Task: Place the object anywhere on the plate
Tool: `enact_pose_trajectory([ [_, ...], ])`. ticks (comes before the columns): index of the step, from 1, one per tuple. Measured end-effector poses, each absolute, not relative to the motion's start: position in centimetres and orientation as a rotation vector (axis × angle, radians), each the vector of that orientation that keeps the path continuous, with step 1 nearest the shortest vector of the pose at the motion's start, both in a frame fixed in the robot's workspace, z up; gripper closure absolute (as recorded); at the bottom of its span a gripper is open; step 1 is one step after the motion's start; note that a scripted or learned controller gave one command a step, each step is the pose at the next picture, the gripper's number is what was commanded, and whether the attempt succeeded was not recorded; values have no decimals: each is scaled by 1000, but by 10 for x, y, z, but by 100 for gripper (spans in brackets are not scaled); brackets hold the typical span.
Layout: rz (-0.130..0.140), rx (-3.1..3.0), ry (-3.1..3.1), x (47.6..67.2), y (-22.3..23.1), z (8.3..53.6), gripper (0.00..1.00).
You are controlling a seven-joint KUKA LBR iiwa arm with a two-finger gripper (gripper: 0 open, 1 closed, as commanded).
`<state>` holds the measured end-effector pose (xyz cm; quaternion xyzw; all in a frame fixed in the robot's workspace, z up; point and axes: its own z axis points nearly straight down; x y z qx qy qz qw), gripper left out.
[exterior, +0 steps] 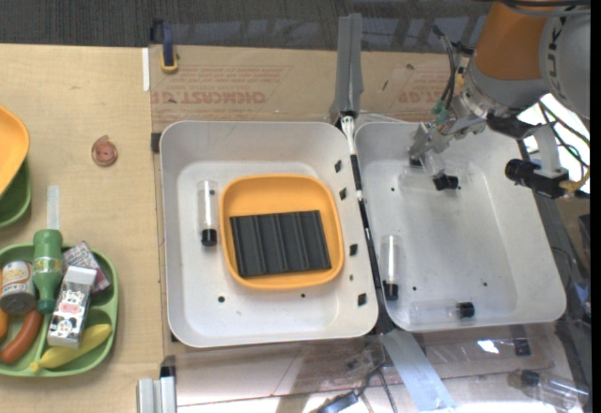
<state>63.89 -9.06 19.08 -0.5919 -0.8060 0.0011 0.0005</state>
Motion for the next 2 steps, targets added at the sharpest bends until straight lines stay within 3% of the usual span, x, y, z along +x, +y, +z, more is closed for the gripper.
enact_pose_trajectory([
  [2,2,-1396,-2814,632,-53,191,100],
])
